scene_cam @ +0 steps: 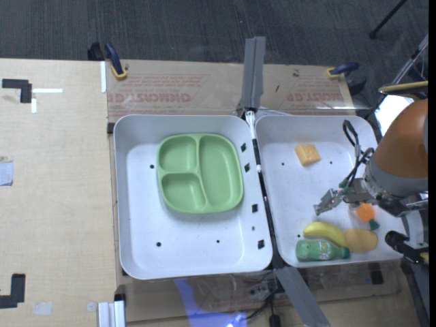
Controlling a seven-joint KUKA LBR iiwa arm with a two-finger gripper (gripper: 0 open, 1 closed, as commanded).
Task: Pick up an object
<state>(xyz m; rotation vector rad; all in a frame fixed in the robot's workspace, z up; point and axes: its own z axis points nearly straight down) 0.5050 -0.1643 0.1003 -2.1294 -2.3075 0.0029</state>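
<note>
Gripper [329, 201], thin metal fingers slightly apart w/ nothing btwn them, sits lower right of frame over the right bin [286, 182], just above a curved yellow banana [324, 231]. Green plastic bottle [320, 251] lies below the banana, a tan rounded lump [361, 239] right of it, small orange ball [366, 212] by the wrist, yellow block [307, 154] up top. Left bin [136, 237] holds a smooth green 3-compartment plate [200, 174].

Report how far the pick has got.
Done: the gripper is down inside the right bin, just above the banana. In hand: nothing visibly between its fingers. Left: grasp and lift one item; the banana, green bottle and yellow block all rest on the bin floor.
</note>
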